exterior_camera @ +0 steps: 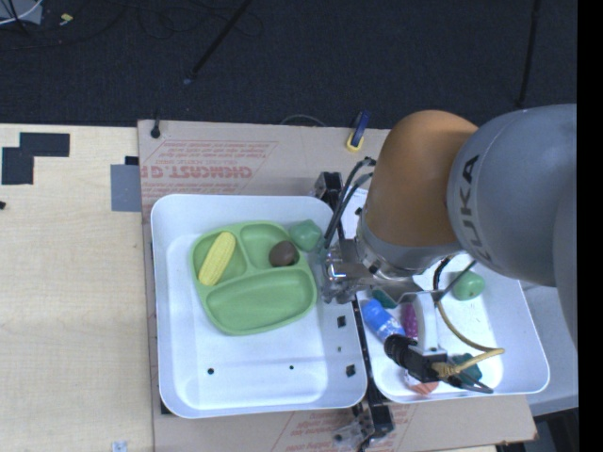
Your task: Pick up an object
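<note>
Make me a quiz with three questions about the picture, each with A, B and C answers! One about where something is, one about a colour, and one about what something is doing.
1. Where is the yellow corn?
A. In the green tray's top-left section
B. In the right bin
C. On the bare bench

2. What colour is the divided tray?
A. Red
B. Green
C. Black

3. How does the brown ball sit?
A. Hanging in the air
B. Lying in the right bin
C. Resting in a tray section

Answers:
1. A, the corn lies in the tray's upper-left section, inside the left bin.
2. B, the tray is light green all over.
3. C, the ball rests in the tray's upper-right section, beside the corn's section, with the grey arm off to its right.
</note>
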Action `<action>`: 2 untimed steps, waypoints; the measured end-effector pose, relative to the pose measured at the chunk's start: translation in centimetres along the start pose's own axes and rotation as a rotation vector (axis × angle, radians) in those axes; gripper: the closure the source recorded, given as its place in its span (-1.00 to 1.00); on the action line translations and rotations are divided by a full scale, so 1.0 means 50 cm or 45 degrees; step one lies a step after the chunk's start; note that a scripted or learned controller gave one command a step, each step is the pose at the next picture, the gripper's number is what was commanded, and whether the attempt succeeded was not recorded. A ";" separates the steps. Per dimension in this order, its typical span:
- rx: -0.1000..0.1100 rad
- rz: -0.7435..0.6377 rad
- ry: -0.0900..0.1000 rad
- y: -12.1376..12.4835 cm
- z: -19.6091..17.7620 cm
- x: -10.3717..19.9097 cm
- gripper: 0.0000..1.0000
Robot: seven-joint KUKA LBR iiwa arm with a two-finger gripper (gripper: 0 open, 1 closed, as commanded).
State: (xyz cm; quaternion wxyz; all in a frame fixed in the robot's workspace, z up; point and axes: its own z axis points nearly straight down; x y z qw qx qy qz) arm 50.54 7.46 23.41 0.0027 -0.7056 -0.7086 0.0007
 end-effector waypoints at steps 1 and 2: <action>0.000 0.006 -0.003 -0.016 0.014 0.006 1.00; -0.003 0.007 -0.004 0.017 0.010 -0.016 1.00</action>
